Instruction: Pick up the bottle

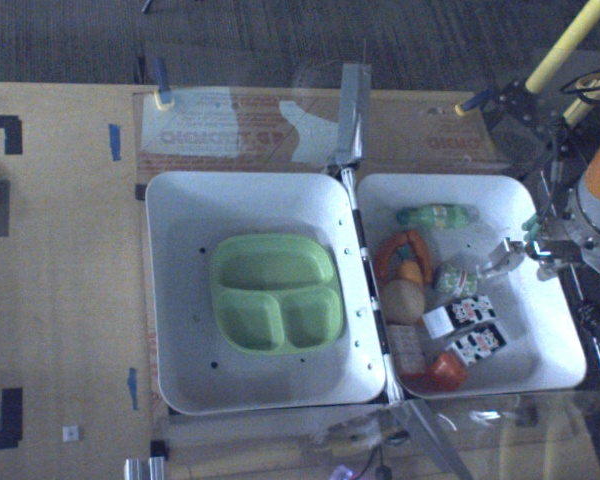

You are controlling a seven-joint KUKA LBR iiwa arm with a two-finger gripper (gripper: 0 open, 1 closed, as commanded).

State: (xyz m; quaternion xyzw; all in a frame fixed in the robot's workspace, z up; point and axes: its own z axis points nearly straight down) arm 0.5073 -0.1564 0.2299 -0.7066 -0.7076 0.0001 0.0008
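End effector sits over the right bin, close to that bin's right wall and about halfway up it. It's a blurry silvery thing from up here, so whether it's spread or pressed together, honestly can't tell. Nothing is visibly pinched in it.

Just off its left side there's a small greenish packet, and right below that two black and white cartons lying tilted near the middle of the bin. Bottom of the bin has a red object next to the lower carton.

Further left, up against the divider between the bins, there's an orange and red toy with a tan round thing right underneath it, touching or nearly so.

Bottle is the green one lying on its side near the back wall of the right bin, up and left from the end effector, clearly apart from it.

Left bin holds a green divided tray roughly in its centre. Both bins rest side by side on the wooden table.
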